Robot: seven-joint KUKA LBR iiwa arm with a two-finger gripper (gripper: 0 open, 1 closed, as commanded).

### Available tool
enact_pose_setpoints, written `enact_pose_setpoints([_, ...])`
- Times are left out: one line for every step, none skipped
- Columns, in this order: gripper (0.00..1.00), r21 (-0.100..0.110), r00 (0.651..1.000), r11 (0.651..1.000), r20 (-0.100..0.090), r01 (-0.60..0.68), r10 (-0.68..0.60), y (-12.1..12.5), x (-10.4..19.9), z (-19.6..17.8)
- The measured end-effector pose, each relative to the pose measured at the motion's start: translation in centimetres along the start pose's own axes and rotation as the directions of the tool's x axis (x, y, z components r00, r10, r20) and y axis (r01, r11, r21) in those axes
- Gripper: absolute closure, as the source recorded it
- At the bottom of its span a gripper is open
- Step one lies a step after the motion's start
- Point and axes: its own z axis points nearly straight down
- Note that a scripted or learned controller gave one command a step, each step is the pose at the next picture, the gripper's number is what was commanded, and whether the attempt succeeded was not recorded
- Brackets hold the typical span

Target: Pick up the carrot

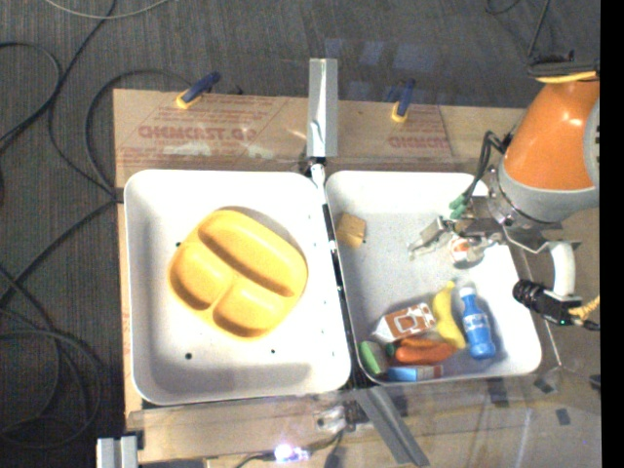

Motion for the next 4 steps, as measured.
enact_pose_setpoints([1.0, 0.002, 1.0, 1.0, -0.002, 0.002, -0.002, 0.1, 0.1, -0.8])
enact_pose_setpoints([0.0, 0.002, 1.0, 1.0, -0.002, 0.002, -0.002, 0.0, 0.1, -0.8])
enact_pose_setpoints([0.0, 0.003, 0.996, 0.996, 0.001, -0.091, 0.091, -4.0, 9.9, 3.9])
enact_pose_setpoints([0.0, -0.013, 0.986, 0.986, 0.001, -0.168, 0.168, -0.1, 1.8, 13.9])
